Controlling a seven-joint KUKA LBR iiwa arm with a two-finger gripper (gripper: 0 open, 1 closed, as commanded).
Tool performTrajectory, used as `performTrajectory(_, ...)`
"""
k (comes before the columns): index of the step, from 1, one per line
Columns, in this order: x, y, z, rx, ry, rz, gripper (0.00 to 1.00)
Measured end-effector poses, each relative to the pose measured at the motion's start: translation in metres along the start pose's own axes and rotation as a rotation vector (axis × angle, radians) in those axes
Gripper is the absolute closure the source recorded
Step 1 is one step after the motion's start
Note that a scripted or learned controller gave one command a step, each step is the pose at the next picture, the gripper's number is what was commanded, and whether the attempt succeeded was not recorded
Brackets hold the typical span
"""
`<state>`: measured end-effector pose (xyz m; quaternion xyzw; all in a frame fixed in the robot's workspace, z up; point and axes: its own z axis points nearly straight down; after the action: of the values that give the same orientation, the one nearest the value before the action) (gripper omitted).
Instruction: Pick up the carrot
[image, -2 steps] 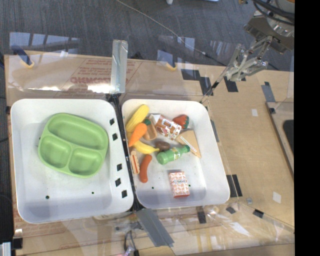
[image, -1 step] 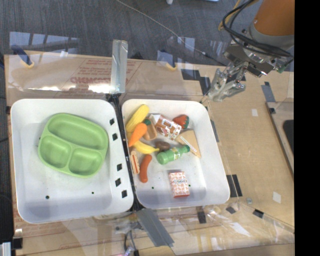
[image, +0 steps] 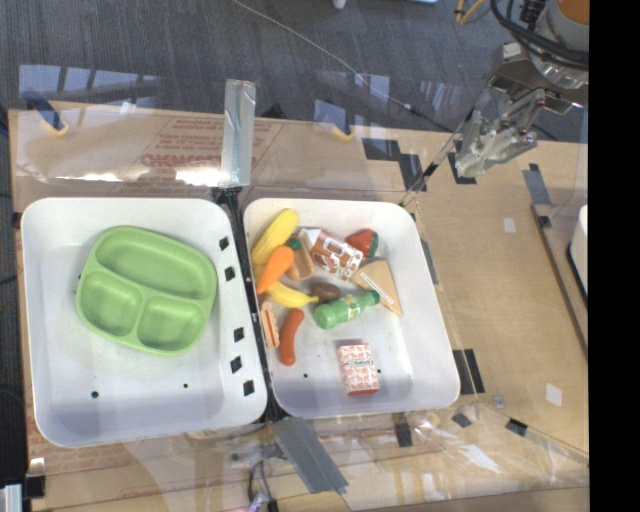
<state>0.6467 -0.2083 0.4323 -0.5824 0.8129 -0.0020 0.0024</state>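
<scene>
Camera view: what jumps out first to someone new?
The bright green divided plate in the left bin, alone there. Next, the heap of toy food in the right bin: the carrot beside a yellow banana and a green bottle. The gripper hangs at upper right, beyond both bins.

Red print on cardboard (image: 185, 140), illegible.

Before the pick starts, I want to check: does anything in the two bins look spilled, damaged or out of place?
Nothing stands out. The carrot lies in the right bin among crowded toy food, touching a banana. The green plate sits flat in the left bin.
</scene>
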Motion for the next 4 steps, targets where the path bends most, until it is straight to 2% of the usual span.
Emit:
performTrajectory(1,-0.006,-0.006,0.188,-0.02,0.0,0.115,1.0)
performTrajectory(2,-0.002,-0.009,0.191,-0.009,0.001,0.164,1.0)
performTrajectory(3,-0.004,-0.011,0.114,0.002,0.001,0.123,1.0)
performTrajectory(4,-0.004,-0.011,-0.006,0.005,0.0,-0.058,1.0)
